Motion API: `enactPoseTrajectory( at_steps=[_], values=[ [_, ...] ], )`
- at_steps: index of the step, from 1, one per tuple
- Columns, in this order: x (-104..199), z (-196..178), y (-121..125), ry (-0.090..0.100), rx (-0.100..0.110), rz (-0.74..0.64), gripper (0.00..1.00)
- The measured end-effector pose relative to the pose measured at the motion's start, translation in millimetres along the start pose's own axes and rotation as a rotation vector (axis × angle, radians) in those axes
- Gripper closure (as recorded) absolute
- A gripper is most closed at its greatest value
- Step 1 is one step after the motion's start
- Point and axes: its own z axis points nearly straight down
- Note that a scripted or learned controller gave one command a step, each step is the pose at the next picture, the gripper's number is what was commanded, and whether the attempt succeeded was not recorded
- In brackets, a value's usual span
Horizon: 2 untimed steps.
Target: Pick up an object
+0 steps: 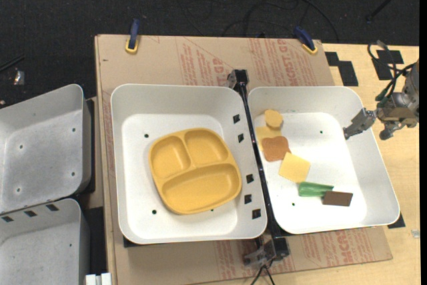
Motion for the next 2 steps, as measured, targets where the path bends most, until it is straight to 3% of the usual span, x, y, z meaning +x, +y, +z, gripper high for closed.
enactPoseTrajectory(
  at_steps=[1,2],
  values=[
    [1,-6,2,-0.003,-0.011,-0.004,0.0],
    [6,39,9,-0.002,-0.009,-0.004,0.0]
  ],
)
